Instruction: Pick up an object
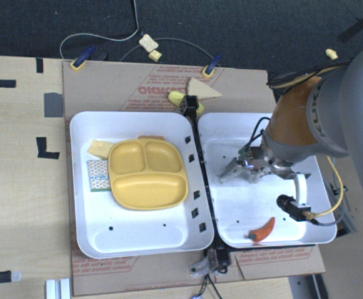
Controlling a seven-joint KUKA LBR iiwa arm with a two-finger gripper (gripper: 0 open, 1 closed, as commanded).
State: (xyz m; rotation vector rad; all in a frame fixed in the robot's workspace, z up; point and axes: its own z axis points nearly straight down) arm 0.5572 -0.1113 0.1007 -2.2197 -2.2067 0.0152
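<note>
Dark carpet lies behind the desk (19,167), on which two white bins sit side by side over a cardboard sheet. With the black divider (197,161) between the bins taken as landmark: to its left, in the left bin (81,229), a yellow sectioned plate (148,173) is seen, with a small packet (98,174) tucked at the plate's far side. To the divider's right, in the right bin (231,210), a red-orange pepper (263,229) lies near the front wall — the likeliest thing to be picked. The gripper (251,167) is lowered into the right bin, further from the divider than the bin's middle and well apart from the pepper; its jaws are seen spread, and nothing is held between them. The step in hand is judged to be the approach — no grasp yet made. Next, the gripper would need to be carried toward the front wall, set over the pepper and lowered before closing.
</note>
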